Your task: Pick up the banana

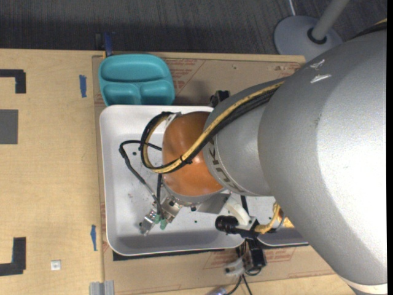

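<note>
My gripper (152,219) hangs low over the front left part of the left white bin (112,165), close to the bin floor. The bare floor around its tip shows nothing lying on it. The arm's grey body and orange band (187,155) cover the middle and right of this bin and hide what lies beneath.
A teal moulded tray (136,80) sits just behind the left bin's far edge. The right bin (284,241) shows as a sliver of front rim under the arm. Brown bench board surrounds the bins, with open surface to the left.
</note>
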`<state>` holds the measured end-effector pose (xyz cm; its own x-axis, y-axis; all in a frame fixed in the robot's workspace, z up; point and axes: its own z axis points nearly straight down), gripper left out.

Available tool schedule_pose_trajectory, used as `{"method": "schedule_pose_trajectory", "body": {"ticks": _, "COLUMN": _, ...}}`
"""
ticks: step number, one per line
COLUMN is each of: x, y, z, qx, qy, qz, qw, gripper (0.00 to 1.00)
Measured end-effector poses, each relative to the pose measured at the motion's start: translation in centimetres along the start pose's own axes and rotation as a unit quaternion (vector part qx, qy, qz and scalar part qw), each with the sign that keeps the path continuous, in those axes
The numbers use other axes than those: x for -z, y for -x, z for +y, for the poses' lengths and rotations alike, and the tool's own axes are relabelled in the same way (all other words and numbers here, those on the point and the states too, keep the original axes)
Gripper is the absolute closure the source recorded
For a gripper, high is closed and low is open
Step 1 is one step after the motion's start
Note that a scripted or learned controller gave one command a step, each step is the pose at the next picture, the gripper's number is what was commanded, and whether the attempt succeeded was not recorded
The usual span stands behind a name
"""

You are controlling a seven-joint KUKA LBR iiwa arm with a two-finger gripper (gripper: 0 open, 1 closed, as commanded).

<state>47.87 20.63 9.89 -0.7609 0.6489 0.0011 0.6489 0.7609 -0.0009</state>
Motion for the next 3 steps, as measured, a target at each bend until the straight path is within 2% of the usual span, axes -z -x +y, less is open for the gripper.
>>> {"method": "schedule_pose_trajectory", "body": {"ticks": 1, "x": 1.0, "y": 0.0, "z": 0.1, "qx": 0.000, "qy": 0.002, "qz": -0.001, "qw": 1.0000, "gripper": 1.00}}
{"method": "schedule_pose_trajectory", "body": {"ticks": 3, "x": 3.0, "y": 0.0, "z": 0.2, "qx": -0.001, "qy": 0.004, "qz": -0.002, "qw": 1.0000, "gripper": 1.00}}
